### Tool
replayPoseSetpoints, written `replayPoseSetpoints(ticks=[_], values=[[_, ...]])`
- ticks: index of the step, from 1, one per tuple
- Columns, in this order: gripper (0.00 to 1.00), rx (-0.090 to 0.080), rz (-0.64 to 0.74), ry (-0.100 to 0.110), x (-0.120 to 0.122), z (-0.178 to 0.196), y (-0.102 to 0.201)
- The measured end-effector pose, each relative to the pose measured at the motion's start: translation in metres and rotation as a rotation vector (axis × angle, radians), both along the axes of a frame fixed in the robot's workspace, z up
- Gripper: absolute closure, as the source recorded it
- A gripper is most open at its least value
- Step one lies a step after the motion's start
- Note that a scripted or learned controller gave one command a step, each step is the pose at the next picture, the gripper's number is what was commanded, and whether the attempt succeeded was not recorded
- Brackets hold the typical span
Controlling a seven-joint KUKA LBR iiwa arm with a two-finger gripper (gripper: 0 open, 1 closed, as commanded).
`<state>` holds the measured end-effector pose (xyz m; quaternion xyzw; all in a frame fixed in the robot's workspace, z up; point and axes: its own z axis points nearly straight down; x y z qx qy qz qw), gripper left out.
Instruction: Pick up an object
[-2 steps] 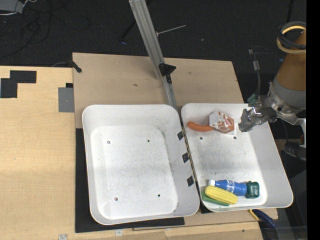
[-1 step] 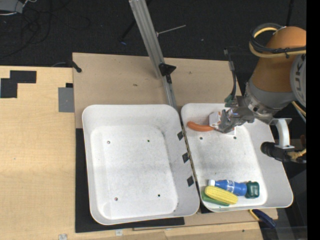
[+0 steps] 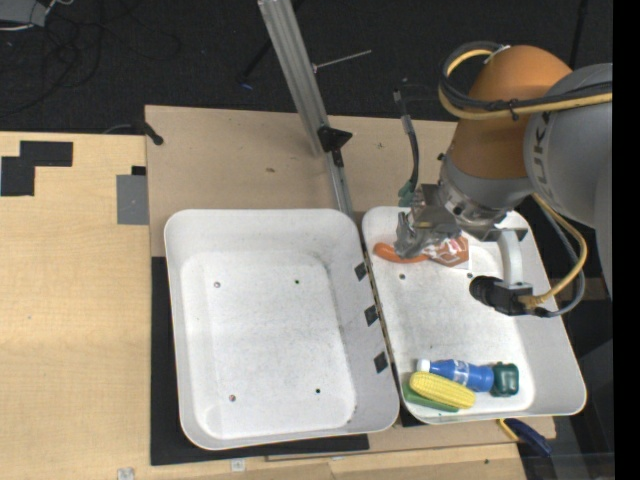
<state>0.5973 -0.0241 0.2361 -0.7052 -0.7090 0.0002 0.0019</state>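
Pale wood tabletop [image 3: 70, 298] fills the left side of the frame, with dark floor and cables along the top. Two shallow white bins sit side by side at the centre: the left bin [image 3: 190, 238] and, touching it along a seam with black clips, the right bin [image 3: 545, 368].

Reaching in from the right, the grey arm [image 3: 575, 138] with its orange band bends down over the upper part of the right bin. Its hand [image 3: 412, 233] is low in that bin's upper left corner, just above an orange object [image 3: 388, 254] that pokes out to the left, and beside a reddish, translucent-looking item [image 3: 450, 252]. Whether the hand is spread or pressed together cannot be told, nor whether it touches the orange object.

At the lower edge of the right bin, well apart from the hand, lie a yellow corn cob [image 3: 442, 392] and, just behind it, a blue bottle [image 3: 470, 373] beside a green piece [image 3: 505, 379].

A slanted metal rail [image 3: 295, 68] rises from behind the bins toward the top centre.
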Motion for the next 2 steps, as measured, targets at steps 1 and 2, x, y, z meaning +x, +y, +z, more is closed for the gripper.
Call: replayPoseSetpoints(ticks=[1, 2], values=[[1.0, -0.001, -0.001, 0.0, 0.018, -0.013, 0.051], [1.0, -0.002, -0.001, -0.003, 0.042, 0.0, 0.101]])
